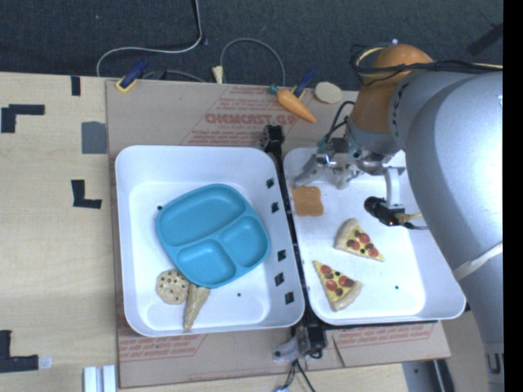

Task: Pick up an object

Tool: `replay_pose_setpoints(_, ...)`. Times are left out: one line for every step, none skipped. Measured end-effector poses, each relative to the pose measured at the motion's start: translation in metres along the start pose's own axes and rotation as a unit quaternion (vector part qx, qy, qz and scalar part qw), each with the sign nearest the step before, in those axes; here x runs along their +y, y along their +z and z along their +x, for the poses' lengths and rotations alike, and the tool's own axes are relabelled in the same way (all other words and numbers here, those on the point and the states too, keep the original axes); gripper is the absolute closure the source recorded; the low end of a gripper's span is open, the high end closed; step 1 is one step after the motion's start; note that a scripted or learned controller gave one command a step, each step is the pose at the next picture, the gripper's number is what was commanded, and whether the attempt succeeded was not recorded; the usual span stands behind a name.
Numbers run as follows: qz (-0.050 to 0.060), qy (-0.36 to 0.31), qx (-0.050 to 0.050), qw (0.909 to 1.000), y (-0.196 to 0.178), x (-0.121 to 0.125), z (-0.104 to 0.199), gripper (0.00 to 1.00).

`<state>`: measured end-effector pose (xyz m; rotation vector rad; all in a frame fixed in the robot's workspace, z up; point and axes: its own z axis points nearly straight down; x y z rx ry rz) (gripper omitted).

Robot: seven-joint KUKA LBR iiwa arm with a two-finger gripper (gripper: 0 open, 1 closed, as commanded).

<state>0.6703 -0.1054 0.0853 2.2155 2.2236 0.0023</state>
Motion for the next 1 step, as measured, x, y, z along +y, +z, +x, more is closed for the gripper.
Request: replay_pose_setpoints(0.000,0.002,-0.001,1.0000,-0.0005,-0.0191,0.0109,0.00)
